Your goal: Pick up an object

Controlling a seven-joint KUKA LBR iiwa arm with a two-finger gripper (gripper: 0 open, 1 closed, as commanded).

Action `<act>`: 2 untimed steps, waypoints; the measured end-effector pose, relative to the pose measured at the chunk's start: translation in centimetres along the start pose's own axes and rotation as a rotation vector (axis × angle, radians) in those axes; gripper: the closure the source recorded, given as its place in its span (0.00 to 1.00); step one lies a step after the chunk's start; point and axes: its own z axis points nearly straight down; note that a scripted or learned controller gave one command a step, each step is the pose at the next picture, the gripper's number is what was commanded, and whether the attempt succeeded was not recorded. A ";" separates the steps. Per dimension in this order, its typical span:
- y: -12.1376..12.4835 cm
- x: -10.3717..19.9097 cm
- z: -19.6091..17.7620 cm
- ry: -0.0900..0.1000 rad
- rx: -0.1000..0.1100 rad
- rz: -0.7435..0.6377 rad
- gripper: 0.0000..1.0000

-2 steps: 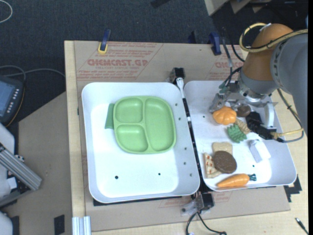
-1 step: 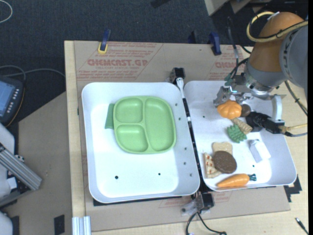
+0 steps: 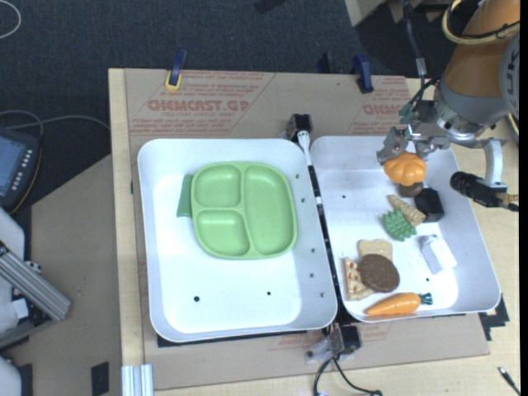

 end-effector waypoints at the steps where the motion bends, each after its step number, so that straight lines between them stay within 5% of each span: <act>1: 0.1 0.0 -3.0 0.001 0.002 -0.001 1.00; 2: -1.0 4.9 -4.0 0.006 0.010 -0.006 1.00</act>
